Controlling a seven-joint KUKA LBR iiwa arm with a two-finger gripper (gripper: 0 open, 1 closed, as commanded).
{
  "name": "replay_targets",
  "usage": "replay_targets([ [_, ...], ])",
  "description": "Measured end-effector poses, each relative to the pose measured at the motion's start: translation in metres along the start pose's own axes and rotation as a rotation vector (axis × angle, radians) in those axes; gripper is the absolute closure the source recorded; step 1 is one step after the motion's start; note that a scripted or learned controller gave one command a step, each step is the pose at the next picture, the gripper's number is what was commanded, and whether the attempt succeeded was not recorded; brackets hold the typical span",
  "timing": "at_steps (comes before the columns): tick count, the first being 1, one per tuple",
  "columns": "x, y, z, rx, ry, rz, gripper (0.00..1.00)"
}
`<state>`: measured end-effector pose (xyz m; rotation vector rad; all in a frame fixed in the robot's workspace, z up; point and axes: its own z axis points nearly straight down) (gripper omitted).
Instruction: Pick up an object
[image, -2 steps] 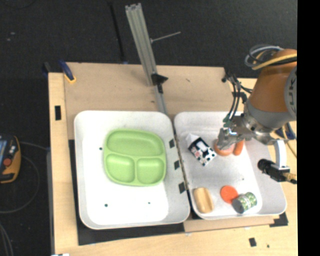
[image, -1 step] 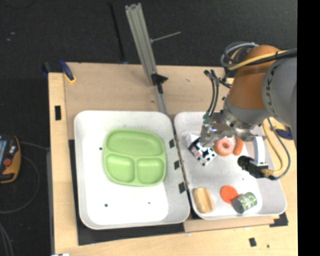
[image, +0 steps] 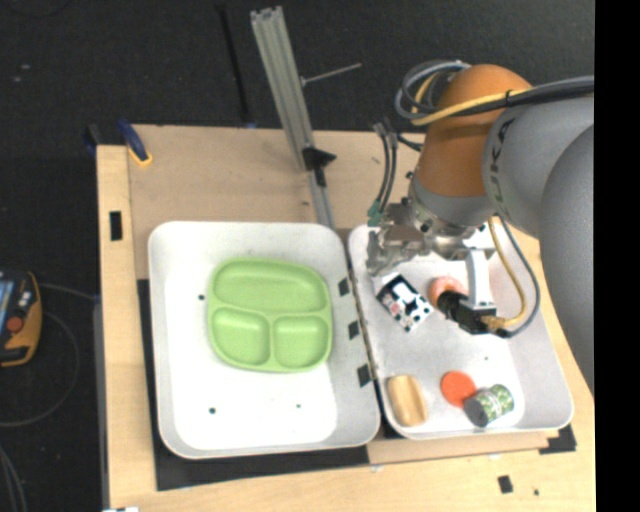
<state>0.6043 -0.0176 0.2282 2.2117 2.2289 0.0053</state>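
Observation:
My gripper (image: 386, 258) hangs over the far left part of the right bin (image: 520, 345), close to the wall between the two bins. Just below it in the view lies a small black-and-white patterned block (image: 406, 301). A salmon-pink piece (image: 446, 289) sits to the block's right, partly behind the wrist hardware. Along the bin's near edge lie a tan bread-shaped object (image: 405, 398), a small orange-red round piece (image: 457, 385) and a green can (image: 490, 403) on its side.
The left bin (image: 180, 400) holds a light green divided plate (image: 270, 315). A grey metal rail (image: 290, 110) slants down from the back toward the bins' shared wall. The large grey and orange arm (image: 480, 130) covers the right bin's far corner.

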Motion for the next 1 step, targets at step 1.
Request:
replay_targets([
  [1,0.0559,0.0122,-0.0139,0.001,0.000,-0.001,1.00],
])
